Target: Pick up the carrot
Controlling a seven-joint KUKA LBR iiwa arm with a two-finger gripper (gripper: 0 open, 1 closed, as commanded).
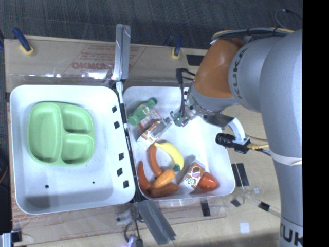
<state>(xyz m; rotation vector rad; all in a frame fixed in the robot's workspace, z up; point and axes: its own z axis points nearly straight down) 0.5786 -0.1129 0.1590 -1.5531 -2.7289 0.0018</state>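
The carrot (164, 178) is a short orange piece lying near the front of the right bin (220, 145), wedged between reddish sausages and a small carton. My gripper (177, 120) hangs over the back half of that bin, well behind the carrot, close to the right end of a brown-and-white snack packet (151, 128). Nothing shows held in it. The grey arm with its orange band (218, 68) comes in from the right above the bin.
Around the carrot lie a yellow banana (172, 152), red sausages (153, 159) (141, 175) (164, 191), a small printed carton (193, 175) and a red tomato-like piece (207, 182). A green bottle (141, 112) lies at the back. The left bin (20, 189) holds a green divided plate (60, 133).
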